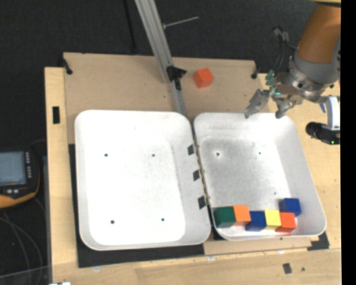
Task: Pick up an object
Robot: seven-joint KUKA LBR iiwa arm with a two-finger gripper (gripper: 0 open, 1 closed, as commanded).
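Note:
My gripper (264,110) hangs over the far edge of the right bin (255,159), its two fingers spread open with nothing between them. Several small cubes line the near wall of that bin: a green cube (224,216), an orange cube (241,213), a blue cube (256,219), a yellow cube (273,218), a red-orange cube (287,221) and another blue cube (291,205). They lie well nearer the camera than the gripper.
The left bin (136,177) sits beside the right one. An orange cube (203,78) rests on the bench behind the bins. A slanted metal pole (157,37) rises at the back centre. A handheld device (9,174) lies left of the bench.

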